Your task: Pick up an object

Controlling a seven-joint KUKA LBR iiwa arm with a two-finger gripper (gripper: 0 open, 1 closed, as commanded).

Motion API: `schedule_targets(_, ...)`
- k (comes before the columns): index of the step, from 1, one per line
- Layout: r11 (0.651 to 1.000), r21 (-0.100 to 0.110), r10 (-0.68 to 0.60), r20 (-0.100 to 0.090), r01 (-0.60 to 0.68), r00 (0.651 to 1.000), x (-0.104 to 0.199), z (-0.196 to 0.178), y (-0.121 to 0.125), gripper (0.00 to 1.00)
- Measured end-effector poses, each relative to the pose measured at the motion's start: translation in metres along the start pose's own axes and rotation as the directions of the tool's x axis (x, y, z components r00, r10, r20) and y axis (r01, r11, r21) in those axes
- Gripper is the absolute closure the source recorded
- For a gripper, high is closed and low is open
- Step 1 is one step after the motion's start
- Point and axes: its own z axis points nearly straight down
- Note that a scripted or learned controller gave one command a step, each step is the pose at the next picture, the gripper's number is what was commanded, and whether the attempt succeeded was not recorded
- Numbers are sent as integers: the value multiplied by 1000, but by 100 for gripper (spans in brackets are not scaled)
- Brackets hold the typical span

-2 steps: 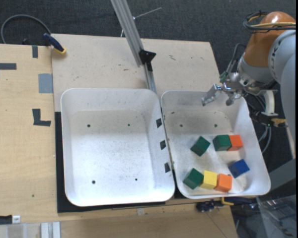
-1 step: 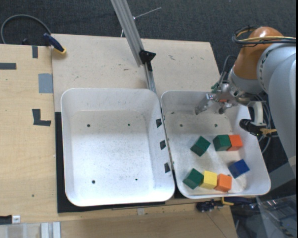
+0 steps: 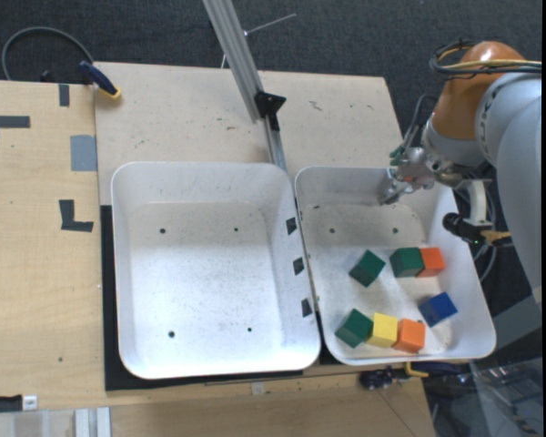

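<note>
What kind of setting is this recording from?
Likely a robotics lab bench: a grey arm over two white bins, coloured blocks as grasping props, and tape marks on the board.

My arm (image 3: 514,144) comes in from the right edge of the frame, a broad grey body filling the upper right. The orange band (image 3: 464,89) sits above my wrist at the upper right, with thin cables looping over its top. From there my wrist angles down and toward the left. My gripper (image 3: 393,189) is at the right of centre, small and metallic, its tip pointing down and left. It is too small and blurred to make out more.
</note>
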Motion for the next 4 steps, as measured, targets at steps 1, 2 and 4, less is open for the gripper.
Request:
schedule_targets(1, 1000, -6, 3, 0, -3, 1000, -5, -62, 4, 100)
schedule_targets(2, 1000, -7, 1, 0, -1, 1000, 6, -117, 5, 100)
schedule_targets(4, 1000, -1, -2, -3, 2, 1000, 62, -173, 0, 100)
